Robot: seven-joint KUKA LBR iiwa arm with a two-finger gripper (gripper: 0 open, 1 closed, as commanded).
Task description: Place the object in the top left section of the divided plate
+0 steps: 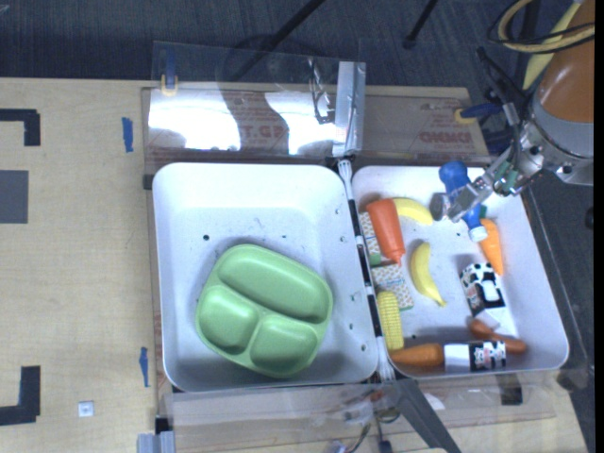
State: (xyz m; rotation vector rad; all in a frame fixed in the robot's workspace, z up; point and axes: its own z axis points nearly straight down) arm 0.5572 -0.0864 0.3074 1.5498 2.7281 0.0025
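While the gripper (460,199) hovers over the right bin (547,291) near its far edge — jaws' state unclear — picking looks underway; next, carry something to the green divided plate (264,310).

The green divided plate (264,310) looks like smooth, softly glossy plastic. Both white bins (189,206) are matt plastic. At 9 o'clock the bench (66,253) shows pale wood grain. The banana (425,274) and orange carrot (385,229) have a smooth plastic sheen.
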